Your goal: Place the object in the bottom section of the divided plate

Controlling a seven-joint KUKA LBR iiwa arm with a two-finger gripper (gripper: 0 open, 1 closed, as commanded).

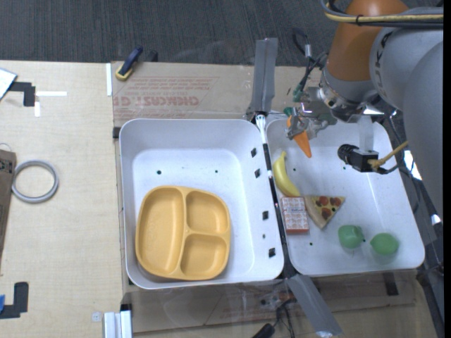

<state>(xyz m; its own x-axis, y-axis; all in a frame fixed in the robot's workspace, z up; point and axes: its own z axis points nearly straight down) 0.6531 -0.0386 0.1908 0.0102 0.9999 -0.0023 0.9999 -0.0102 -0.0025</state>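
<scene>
Orange toy carrot (303, 144) hangs pinched in the gripper (299, 127) over the right bin's (412, 255) far-left corner: light, stiff, slick-looking, best held mid-body; yellow divided plate (184, 232) awaits.

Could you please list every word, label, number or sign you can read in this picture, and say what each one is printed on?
Red print on the cardboard sheet behind the left bin: upside down and mirrored from this camera; a large word looks like "CHEMCO", but I cannot confirm it.
Smaller red lines on the same cardboard: too blurred to read.
The small patterned packet in the right bin: its markings are too small to read.
Nothing else carries legible text.
</scene>
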